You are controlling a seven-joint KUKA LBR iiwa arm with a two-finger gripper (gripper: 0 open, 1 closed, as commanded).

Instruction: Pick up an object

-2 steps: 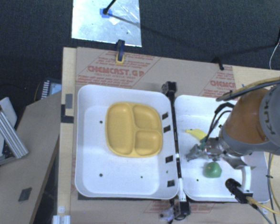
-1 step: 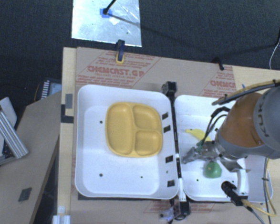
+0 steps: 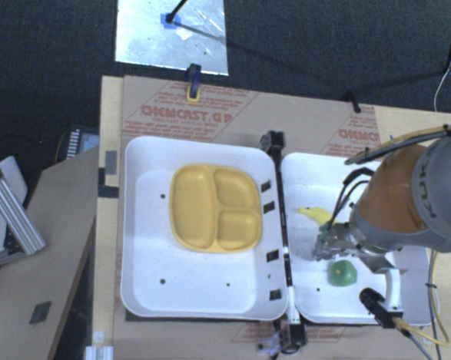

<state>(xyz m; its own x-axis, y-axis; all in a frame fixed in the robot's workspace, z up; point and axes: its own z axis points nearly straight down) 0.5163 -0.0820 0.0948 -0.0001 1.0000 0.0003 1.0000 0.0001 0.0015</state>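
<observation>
In the right bin [image 3: 298,296] a small green round object [image 3: 343,274] lies near the front, and a yellow banana-like piece [image 3: 314,215] lies farther back. My gripper [image 3: 326,248] hangs low over the right bin, just left of and above the green object and in front of the yellow piece. The grey arm with its orange band [image 3: 394,196] covers the bin's right part. A yellow divided plate [image 3: 214,208] lies in the middle of the left bin [image 3: 137,285].
A black divider with clips [image 3: 278,217] runs between the two bins. The bins sit on a cardboard sheet [image 3: 215,115] on the bench. A shiny metal plate [image 3: 173,24] lies beyond the bench at the back.
</observation>
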